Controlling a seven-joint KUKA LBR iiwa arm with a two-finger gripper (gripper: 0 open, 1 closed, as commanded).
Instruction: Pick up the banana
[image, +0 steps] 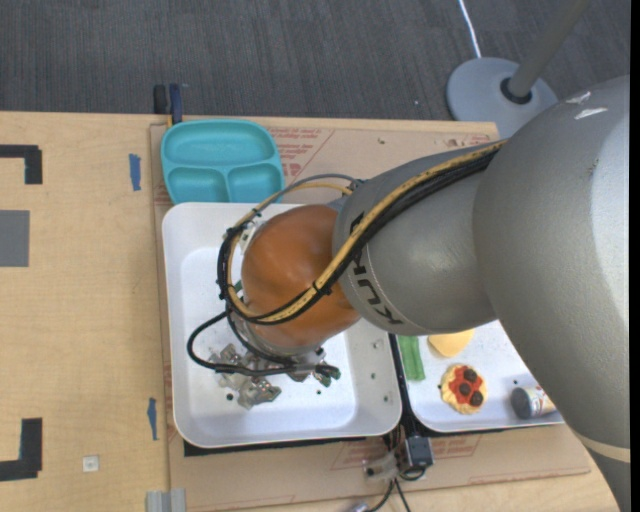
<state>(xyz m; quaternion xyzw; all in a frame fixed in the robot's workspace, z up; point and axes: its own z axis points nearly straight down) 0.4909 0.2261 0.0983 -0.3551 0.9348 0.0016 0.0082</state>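
Bins: two white ones, left bin (190, 300) and right bin (500, 415). One arm (430, 250) reaches into the left. One teal tray (222, 160) sits behind. Right bin holds one yellow piece (452, 343), perhaps the banana, one pizza toy (465, 388).

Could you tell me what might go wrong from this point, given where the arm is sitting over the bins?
1. The arm hangs low over the left bin and hides what lies beneath it, so a grasp there cannot be checked from this view.
2. The hand sits close to the bin floor; pressing lower could scrape it.
3. The toy food in the right bin, such as the pizza piece, lies apart from the hand, so it may close on nothing.
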